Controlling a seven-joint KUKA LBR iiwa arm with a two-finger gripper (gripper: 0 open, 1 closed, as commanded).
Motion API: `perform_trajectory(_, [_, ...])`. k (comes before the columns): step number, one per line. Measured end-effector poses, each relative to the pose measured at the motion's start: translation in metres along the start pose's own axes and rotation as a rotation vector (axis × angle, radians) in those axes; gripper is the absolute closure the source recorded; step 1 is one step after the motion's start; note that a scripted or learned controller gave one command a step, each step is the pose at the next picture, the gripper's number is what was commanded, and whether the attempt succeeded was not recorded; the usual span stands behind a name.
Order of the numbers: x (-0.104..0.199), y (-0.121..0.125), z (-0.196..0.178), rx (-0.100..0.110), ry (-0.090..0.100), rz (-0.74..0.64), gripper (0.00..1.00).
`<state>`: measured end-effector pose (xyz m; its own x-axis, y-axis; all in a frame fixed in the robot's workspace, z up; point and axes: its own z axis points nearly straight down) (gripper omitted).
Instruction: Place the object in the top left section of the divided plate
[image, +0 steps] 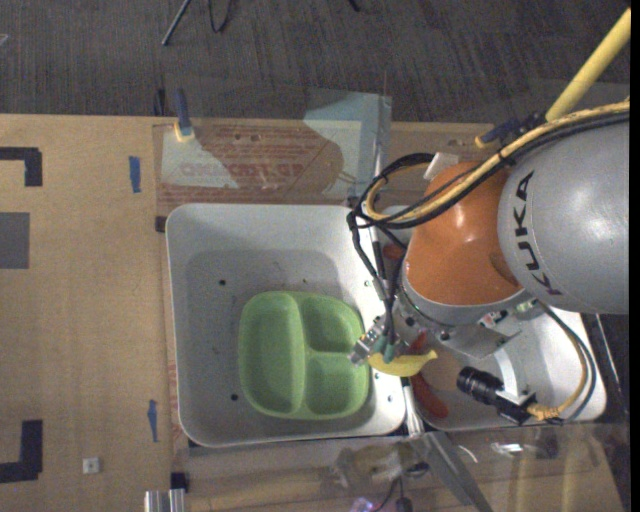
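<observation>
The gripper (375, 347) hangs at the right rim of the green divided plate (300, 355), over the seam where the 2 white bins meet, and a yellow object (403, 364) that looks like a toy banana sits right at its fingertips. Whether the fingers actually pinch the banana or merely touch it cannot be told, as the wrist hides the contact. The plate has 3 sections: 1 long one on the left and 2 smaller ones on the right, and it lies in the left bin (200, 290). Beyond the gripper, the orange band and grey body of the arm (500, 240) cover much of the right bin (585, 400), where a red item (430, 395) peeks out just beside the banana. Judged from here, the banana is not yet in any section, and the target lies across the plate. If the grasp is shallow, the curved banana could swivel or slip during the carry, landing in a nearer compartment or on the bin floor.
</observation>
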<state>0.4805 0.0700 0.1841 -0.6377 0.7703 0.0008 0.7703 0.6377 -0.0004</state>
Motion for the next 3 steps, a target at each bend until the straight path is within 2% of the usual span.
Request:
perform_trajectory(1, [-0.013,-0.012,-0.024,-0.003,-0.003,-0.073,1.00])
perform_trajectory(2, [-0.067,0.019,-0.031,-0.004,-0.005,-0.256,1.00])
perform_trajectory(3, [-0.070,-0.002,-0.047,-0.002,-0.003,-0.375,1.00])
